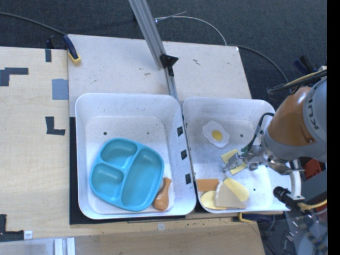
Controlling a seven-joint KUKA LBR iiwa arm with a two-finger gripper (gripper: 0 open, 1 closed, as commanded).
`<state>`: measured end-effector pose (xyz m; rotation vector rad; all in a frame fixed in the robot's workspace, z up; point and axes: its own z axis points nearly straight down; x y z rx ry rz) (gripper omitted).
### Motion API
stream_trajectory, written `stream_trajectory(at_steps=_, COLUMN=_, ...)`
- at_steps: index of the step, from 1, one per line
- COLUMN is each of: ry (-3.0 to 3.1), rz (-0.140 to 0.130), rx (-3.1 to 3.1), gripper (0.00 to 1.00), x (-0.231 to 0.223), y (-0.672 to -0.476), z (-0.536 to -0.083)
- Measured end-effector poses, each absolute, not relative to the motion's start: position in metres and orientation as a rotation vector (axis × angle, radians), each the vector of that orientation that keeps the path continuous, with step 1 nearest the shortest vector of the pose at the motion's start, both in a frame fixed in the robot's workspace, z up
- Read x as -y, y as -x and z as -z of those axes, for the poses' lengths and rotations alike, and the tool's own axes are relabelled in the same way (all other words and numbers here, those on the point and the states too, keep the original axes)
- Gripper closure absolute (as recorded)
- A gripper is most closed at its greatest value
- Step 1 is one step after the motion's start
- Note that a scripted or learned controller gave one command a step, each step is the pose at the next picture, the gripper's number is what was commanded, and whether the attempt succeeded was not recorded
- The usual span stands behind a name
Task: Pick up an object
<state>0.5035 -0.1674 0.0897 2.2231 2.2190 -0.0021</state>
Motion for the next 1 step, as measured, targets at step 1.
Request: stream_trajectory(at_steps=1, ry=-2.214, rz=-0.005, rx=-2.219, gripper=0.00, x=0.1679, y=-0.5217, z=-0.2558)
